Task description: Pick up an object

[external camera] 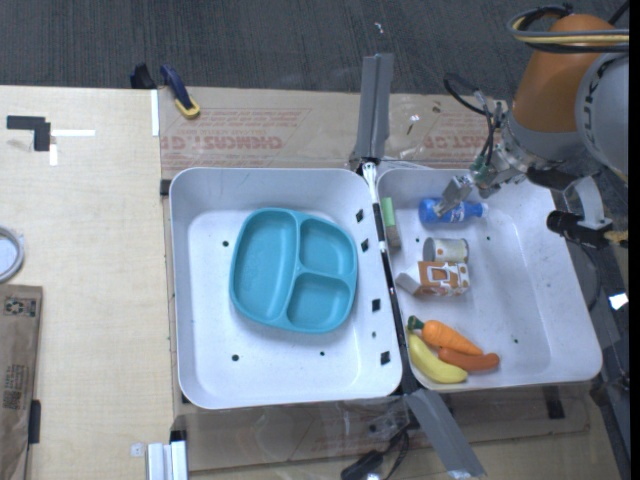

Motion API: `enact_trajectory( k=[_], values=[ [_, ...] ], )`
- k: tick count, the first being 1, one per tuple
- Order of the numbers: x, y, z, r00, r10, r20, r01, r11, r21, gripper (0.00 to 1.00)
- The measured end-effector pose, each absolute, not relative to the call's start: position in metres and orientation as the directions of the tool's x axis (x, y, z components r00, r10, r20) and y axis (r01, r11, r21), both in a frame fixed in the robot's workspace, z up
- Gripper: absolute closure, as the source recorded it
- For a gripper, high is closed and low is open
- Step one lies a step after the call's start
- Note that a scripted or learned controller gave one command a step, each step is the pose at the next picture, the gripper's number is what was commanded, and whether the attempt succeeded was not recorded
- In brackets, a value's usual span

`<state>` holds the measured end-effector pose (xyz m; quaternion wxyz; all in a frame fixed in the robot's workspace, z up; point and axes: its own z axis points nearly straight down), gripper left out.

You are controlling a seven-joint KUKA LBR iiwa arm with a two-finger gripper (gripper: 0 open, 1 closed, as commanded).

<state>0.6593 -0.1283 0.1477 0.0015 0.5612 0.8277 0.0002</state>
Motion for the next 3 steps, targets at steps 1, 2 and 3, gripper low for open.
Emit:
enact_trajectory(
  k=[1,2,3],
  values=[
    [0.656,-0.125,0.092,-0.446,0.895,-0.001,0.895,0.446,0.0,0.0],
    [0.656,-0.126,0.102,-0.444,0.896,-0.002,0.896,0.444,0.001,1.0],
    [0.66,-0.056,0.192,-0.432,0.902,-0.002,0.902,0.432,0.001,1.0]
  ],
)
